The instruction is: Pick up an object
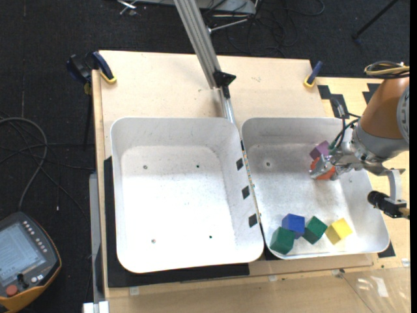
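Gripper (328, 166): I see it low over the right bin (273, 139), in the bin's upper right part; how far its fingers stand apart I cannot tell, nor whether it has hold of anything. Purple block (319, 151): just beside the gripper, on its upper left. Orange-red block (322, 170): at the gripper's tip, contact unclear. Blue cube (294, 223), two green cubes (315, 229) and (283, 240), yellow cube (339, 230): clustered along the right bin's near edge. Left bin (124, 142): beside the right bin.
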### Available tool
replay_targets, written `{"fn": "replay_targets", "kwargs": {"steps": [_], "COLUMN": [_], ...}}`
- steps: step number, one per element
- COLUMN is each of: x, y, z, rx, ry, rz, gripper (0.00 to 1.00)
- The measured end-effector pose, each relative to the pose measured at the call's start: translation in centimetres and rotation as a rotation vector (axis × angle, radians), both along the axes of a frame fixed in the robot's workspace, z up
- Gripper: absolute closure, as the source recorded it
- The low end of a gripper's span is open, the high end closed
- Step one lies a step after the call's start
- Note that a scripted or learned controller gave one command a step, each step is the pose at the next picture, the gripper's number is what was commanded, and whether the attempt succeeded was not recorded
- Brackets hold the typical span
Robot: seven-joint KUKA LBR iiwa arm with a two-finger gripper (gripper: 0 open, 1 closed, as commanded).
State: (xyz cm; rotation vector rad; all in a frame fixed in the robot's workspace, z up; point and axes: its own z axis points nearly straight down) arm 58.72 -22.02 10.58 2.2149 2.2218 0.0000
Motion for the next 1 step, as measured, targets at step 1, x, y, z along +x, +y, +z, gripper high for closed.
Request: {"fn": "replay_targets", "kwargs": {"steps": [1], "x": [-1.46], "y": [7.0], "z": [-0.81], "rx": [0.001], "ry": [-0.002], "rz": [0.003], "gripper": [1.0]}}
